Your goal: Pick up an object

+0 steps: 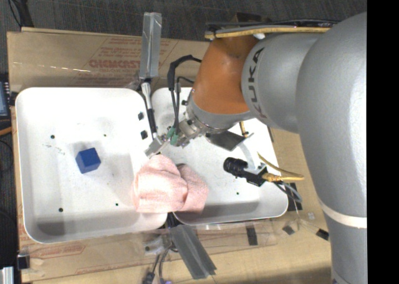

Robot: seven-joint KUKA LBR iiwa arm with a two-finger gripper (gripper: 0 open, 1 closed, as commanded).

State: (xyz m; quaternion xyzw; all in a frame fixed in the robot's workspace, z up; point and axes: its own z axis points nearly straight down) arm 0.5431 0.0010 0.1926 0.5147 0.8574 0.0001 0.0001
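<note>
- Blue cube (88, 159): lies alone on the floor of the left bin (37, 121), in its left half, well apart from the walls.
- Pink cloth (168, 186): crumpled and draped over the two rims where the bins meet, near the front edge; part rests in the left bin and part in the right bin (249, 205).
- Tool (176, 134): sits over the left part of the right bin, close to the dividing rims and just behind the pink cloth. It cannot be told whether it is spread or pressed together, nor whether it touches the cloth.
- Arm (312, 77): grey, enters from the right; its orange band (221, 71) hangs over the right bin.
- Grey bar (151, 46): runs back from the gap between the bins.
- Counter (75, 52): brown, carries both bins side by side.
</note>
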